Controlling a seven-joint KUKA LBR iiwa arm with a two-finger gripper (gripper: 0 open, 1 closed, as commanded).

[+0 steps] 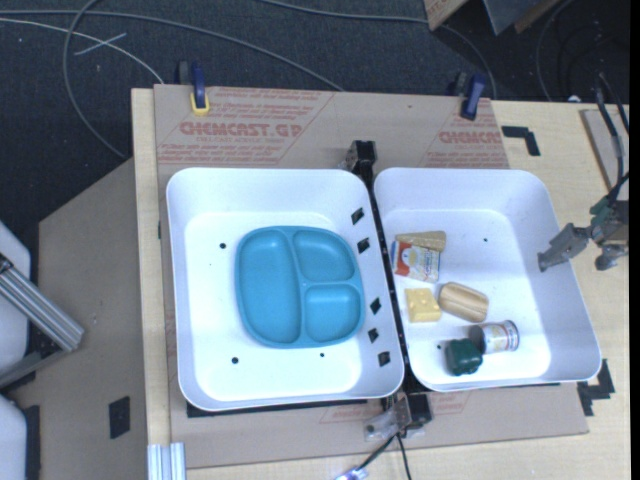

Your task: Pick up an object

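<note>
Objects sit low in the right bin point(520, 193): green-capped bottle point(480, 346), yellow block point(423, 304), tan cylinder point(464, 300), snack packet point(420, 256). Left bin point(200, 198) holds a blue plate point(300, 285). At right edge, the tool point(583, 249) hangs open, empty.

A blue divided plate point(299, 286) takes up the middle of the left bin point(190, 198), leaving bare floor around its edges. In the right bin point(530, 193), a snack packet point(420, 256), yellow block point(423, 304), wooden cylinder point(464, 301), small bottle point(497, 338) and green object point(463, 356) crowd the left side; the right half lies open.
</note>
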